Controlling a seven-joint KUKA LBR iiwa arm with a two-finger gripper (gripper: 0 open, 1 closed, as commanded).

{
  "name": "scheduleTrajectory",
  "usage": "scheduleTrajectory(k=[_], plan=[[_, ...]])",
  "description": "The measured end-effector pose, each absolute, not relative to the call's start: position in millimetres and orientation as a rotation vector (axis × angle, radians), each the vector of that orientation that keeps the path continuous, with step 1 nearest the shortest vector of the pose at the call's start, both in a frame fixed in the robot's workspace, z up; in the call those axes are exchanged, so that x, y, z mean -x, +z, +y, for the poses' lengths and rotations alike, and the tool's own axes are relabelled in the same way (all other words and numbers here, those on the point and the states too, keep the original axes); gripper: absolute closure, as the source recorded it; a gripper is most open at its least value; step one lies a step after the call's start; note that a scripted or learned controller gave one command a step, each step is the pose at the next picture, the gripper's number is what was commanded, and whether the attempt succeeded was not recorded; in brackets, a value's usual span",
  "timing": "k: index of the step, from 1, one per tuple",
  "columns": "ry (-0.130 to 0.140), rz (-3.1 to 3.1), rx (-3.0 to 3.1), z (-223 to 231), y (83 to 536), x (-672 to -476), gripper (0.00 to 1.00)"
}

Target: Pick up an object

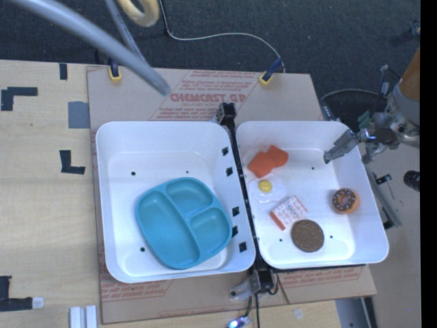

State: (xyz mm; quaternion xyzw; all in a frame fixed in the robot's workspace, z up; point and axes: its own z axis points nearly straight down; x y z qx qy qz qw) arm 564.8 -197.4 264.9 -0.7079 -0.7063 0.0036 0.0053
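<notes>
From above, the gripper (349,144) hangs at the right bin's (362,251) upper right rim, fingers spread apart, holding nothing. Inside that bin lie an orange block (268,160), a fried egg (264,187), a snack packet (289,212), a brown cookie (308,236) and a donut (345,200). The left bin (113,183) holds a blue tray (183,222).

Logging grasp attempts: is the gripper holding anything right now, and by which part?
Nothing is held. The gripper hangs open over the right bin's far right edge, apart from the doughnut.
</notes>
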Motion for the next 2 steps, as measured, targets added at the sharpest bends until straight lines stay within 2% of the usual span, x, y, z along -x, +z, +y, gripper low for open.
scheduleTrajectory(k=[1, 2], plan=[[0.002, -2.222, 2.22, -196.9, 271.3, -567.0, 0.0], [0.006, -2.22, 2.217, -190.6, 226.0, -564.2, 0.0]])
